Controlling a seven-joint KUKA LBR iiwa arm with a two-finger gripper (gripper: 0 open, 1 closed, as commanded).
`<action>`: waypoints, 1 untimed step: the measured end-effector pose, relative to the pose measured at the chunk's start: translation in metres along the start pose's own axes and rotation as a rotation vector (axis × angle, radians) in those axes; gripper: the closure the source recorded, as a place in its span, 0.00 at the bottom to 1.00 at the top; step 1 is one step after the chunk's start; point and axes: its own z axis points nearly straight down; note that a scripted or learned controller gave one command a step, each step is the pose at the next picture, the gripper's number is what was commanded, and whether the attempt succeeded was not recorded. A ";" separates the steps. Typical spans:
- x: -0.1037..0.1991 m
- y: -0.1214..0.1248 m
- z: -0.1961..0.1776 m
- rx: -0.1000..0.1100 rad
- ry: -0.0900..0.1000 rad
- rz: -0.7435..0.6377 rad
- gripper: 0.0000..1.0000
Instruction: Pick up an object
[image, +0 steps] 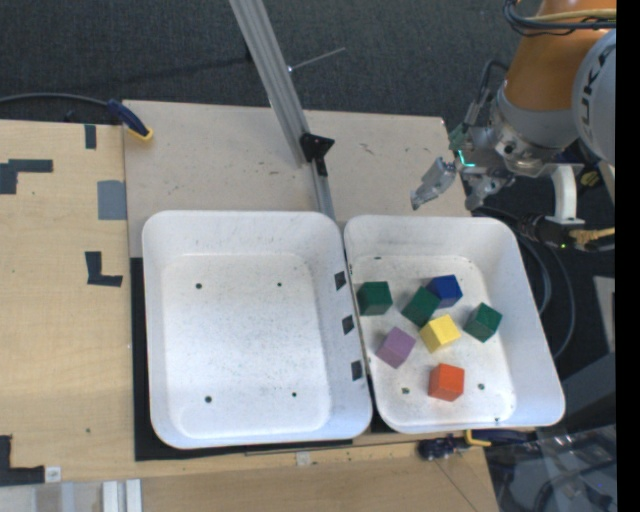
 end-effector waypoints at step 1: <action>0.011 -0.002 0.052 0.005 0.000 0.000 0.00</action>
